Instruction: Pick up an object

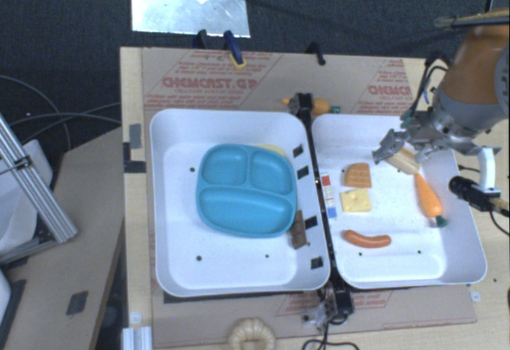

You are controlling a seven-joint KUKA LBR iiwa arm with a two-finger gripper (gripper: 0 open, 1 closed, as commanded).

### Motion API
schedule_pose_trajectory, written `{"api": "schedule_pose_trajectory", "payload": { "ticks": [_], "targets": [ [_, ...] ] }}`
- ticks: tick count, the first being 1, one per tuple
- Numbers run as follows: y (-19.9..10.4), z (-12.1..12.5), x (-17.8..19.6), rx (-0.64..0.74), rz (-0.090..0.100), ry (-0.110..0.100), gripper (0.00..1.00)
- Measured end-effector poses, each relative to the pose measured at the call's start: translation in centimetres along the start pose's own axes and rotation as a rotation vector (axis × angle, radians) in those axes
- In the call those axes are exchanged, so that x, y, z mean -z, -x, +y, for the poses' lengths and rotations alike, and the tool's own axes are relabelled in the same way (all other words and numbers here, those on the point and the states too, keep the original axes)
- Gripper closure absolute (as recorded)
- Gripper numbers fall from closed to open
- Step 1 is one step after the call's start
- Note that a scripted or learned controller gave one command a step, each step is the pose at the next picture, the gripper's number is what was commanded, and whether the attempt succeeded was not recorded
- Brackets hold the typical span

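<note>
Gripping a tan piece [405,160], the end effector [398,154] hovers near "CHEMCAST GP" lettering [209,83].

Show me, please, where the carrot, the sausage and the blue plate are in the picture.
carrot [429,197]: camera view, middle of its orange body, right bin.
sausage [366,240]: camera view, middle of its length, right bin.
blue plate [239,211]: camera view, floor of its large front compartment, left bin.

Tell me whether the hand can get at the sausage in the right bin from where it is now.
Probably yes. The sausage lies alone on open bin floor, apart from the carrot and cheese slice, with nothing above it. The hand hovers over the same bin.
</note>
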State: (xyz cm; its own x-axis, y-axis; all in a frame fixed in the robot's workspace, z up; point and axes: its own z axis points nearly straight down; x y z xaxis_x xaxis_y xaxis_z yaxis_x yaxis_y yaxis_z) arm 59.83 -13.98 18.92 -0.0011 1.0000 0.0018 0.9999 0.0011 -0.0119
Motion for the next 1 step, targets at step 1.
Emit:
{"api": "schedule_pose_trajectory", "payload": {
  "ticks": [1],
  "targets": [
    [-0.03, 0.3, 0.79, 0.002, -0.002, 0.013, 0.0]
  ]
}}
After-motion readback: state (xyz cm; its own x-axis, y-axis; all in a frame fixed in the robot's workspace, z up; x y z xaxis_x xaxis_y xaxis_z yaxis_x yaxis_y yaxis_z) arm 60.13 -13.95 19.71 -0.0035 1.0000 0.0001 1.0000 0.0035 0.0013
